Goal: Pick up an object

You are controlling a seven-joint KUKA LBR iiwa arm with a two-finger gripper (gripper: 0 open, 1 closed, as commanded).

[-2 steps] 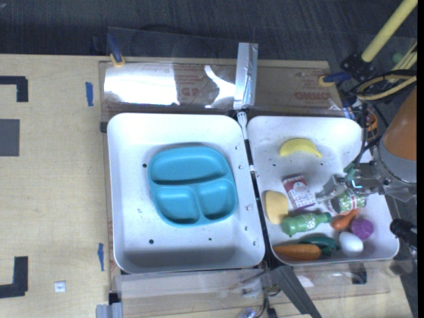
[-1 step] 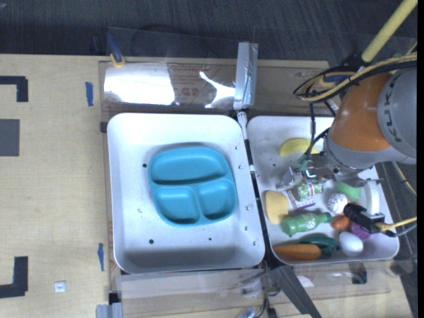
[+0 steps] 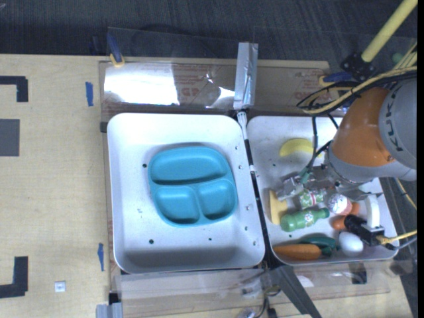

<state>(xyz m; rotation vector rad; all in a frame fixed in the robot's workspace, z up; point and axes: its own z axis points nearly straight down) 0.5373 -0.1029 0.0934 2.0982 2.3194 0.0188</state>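
My gripper hangs low in the right bin, over the pile of small items at its middle. Directly below it lies a green bottle-shaped object. A yellow block sits to the gripper's left. A yellow banana-like piece rests toward the bin's back. Along the front wall lie an orange carrot and a white egg. A red-orange item shows just right of the gripper. The grey arm with its orange band covers the bin's right part.
The left bin holds a blue divided plate. A clear panel and a taped strip stand behind the bins. Yellow and black cables run at the back right.
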